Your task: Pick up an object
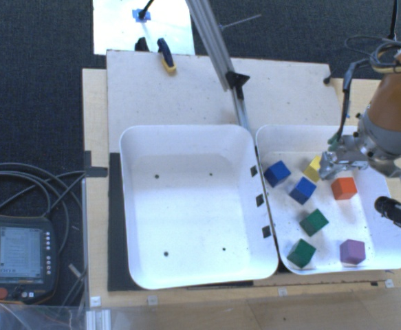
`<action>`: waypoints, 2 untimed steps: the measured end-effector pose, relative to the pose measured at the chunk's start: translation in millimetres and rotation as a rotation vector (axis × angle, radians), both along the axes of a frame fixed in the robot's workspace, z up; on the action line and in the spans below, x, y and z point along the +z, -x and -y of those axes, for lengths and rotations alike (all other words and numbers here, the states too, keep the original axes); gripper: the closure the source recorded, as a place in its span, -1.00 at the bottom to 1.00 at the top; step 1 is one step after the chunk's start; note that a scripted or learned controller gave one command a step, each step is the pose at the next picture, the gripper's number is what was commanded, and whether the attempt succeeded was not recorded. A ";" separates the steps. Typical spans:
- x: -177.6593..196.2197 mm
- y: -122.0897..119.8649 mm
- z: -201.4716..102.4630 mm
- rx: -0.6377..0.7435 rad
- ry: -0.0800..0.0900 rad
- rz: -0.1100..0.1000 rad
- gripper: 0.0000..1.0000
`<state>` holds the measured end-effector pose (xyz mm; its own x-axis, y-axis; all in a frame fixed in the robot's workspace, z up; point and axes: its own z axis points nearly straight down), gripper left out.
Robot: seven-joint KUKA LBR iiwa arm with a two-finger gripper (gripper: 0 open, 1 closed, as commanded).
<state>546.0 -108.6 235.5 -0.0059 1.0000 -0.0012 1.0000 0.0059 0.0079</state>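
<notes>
The gripper (331, 162) hangs over the right bin (386, 256), and honestly I can't tell how it's set from this angle. The yellow block (314, 166) sits right under it, nearly touching, with the orange block (344, 188) just beside and below. These look like small, light, rigid cubes with flat faces, so squeezing two opposite sides should hold fine, though the smooth finish might slip.

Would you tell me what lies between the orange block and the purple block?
Bare white floor of the right bin, in the camera view; nothing sits between the orange block and purple block.
</notes>
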 end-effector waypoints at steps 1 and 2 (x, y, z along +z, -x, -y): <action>54.2 -1.7 0.5 -0.001 0.001 0.000 1.00; 54.4 -0.7 -58.7 0.005 -0.003 -0.006 1.00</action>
